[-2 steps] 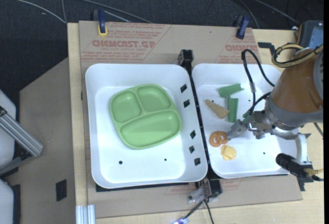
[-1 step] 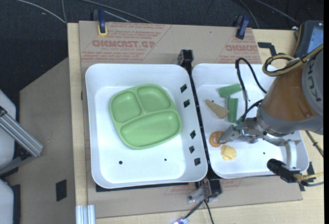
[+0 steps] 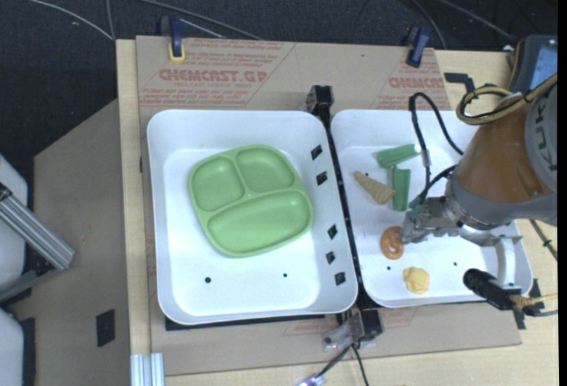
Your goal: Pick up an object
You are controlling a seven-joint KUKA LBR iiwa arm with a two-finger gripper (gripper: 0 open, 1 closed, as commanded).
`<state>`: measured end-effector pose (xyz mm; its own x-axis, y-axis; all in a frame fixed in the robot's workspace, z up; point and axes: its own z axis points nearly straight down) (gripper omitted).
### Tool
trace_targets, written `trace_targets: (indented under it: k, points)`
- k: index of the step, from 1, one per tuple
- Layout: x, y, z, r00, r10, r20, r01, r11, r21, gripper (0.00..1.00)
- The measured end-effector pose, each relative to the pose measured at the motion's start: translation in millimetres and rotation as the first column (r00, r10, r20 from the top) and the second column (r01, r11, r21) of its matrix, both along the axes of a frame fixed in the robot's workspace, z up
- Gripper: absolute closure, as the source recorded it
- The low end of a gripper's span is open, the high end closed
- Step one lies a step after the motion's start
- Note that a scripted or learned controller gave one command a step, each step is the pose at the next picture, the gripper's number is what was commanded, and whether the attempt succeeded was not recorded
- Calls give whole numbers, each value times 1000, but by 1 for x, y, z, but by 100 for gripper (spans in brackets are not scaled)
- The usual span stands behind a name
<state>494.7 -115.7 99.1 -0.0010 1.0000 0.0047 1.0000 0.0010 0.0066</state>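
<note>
The hand (image 3: 409, 230) reaches down in the right bin (image 3: 443, 294), its tip right at the orange ring-shaped piece (image 3: 392, 243); whether it is spread or pinching I cannot tell. The ring lies flat near the bin's middle, without a clear long axis. Toward the bin's near edge sits a yellow lump (image 3: 416, 279); toward its far edge lie a tan cone (image 3: 375, 188) and two green sticks (image 3: 399, 170).

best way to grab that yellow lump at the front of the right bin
Take the yellow lump across its narrow middle, coming straight down from above. It is small and rounded, lying flat on the right bin floor with bare space all around it, apart from the orange ring where the pincer hovers.
</note>
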Motion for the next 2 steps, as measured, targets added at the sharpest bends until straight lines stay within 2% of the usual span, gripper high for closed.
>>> trace_targets:
  k: [2]
  points:
    - [7,-18,114,1000,0,0,0,1000,-7,100]
